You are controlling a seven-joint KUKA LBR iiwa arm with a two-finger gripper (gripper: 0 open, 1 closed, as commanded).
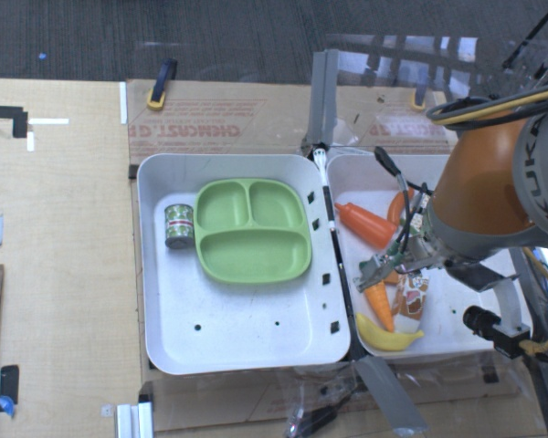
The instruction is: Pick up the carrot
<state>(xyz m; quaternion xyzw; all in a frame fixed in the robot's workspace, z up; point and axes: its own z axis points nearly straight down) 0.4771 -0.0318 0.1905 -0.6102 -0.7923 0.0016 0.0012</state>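
A pale green divided plate (253,231) and a green-labelled can (178,225) sit in a white bin (247,340); an orange carrot (377,305), yellow banana (387,335) and red-orange pepper (366,224) beside the grey, orange-banded arm (493,185)

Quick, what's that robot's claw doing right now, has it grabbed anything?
Gripper: low in the right bin, right over the small carrot; whether it is open, closed or holding anything cannot be told.

I am looking into a robotics lab: two white bins (155,272) sit on a plywood tabletop (55,245) over dark carpet (256,16), with clamps (162,82) and cardboard (228,117) nearby.
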